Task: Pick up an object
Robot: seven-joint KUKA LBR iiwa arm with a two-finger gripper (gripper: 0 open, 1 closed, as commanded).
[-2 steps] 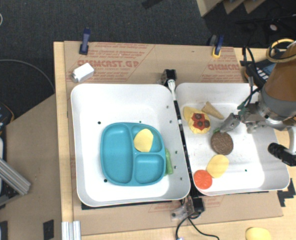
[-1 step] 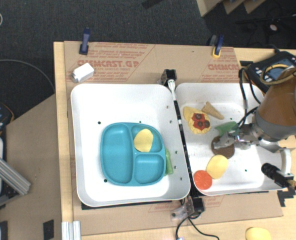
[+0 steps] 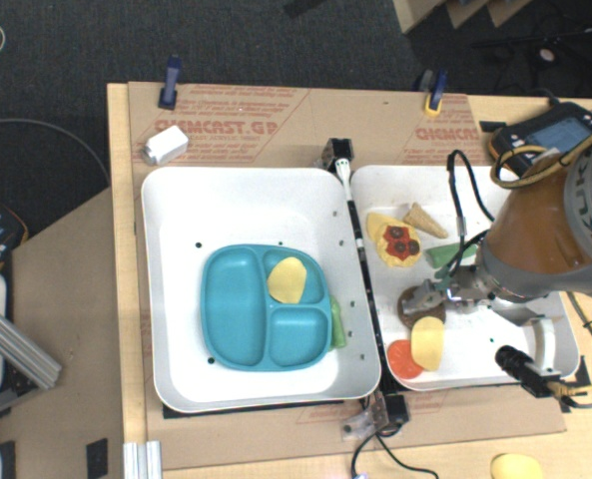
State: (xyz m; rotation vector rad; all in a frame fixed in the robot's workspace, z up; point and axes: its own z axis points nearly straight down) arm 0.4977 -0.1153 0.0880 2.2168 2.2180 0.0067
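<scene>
Nearest the table's front edge, in the right bin, a yellow piece overlaps a red disc. The pincer hangs just above the yellow piece; I cannot tell its grip state. Farther back lie a pizza slice and a cone.
</scene>
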